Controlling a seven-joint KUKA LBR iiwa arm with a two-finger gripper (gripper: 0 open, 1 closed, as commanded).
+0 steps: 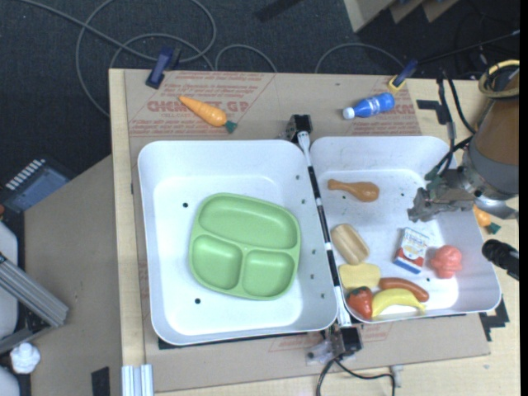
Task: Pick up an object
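Hanging over the right bin [462, 299], the claw [431, 203] holds nothing I can see, and I cannot tell how it is set. Just below it sits a little carton [412, 249], with a red ball [446, 259] beside that. Farther left lies a drumstick [355, 190]. Nothing is picked up yet.

glossy white plastic bins [165, 180], matt green plastic tray [244, 245], rough brown cardboard bench top [247, 97], shiny plastic toy food [394, 297]
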